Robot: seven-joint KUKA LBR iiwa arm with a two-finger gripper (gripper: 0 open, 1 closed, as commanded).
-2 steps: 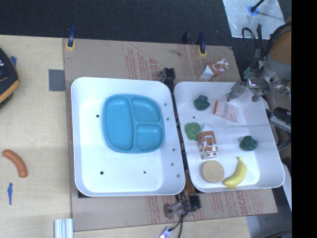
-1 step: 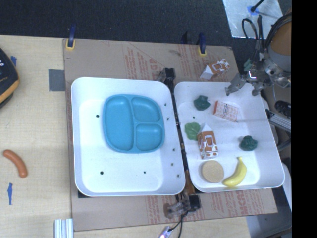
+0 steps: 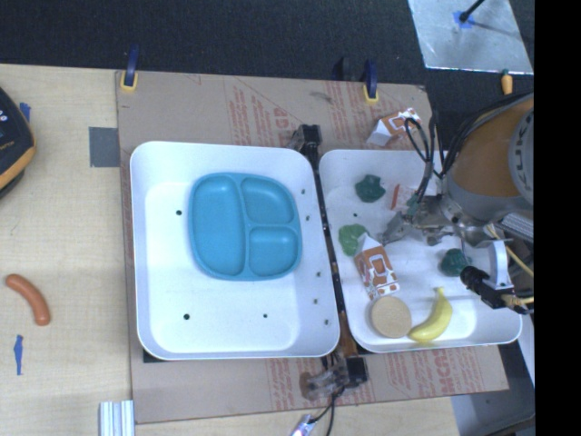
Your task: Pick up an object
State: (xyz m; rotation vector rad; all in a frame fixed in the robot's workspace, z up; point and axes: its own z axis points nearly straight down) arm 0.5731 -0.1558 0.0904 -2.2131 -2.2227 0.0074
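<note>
Tool (image 3: pixel 413 218) hangs low over the right bin (image 3: pixel 508 339) among scattered items, aiming to grab 1; grip state unclear.

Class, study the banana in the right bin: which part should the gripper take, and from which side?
Probably the banana's thick middle, from above, fingers across its width. It lies flat, curving from the near wall up toward the far end, with the round cracker close on its left.

We lose the grey, orange-banded arm (image 3: pixel 495 166) at the right edge; the metal two-finger gripper (image 3: pixel 419 218) is too cluttered to read.
</note>
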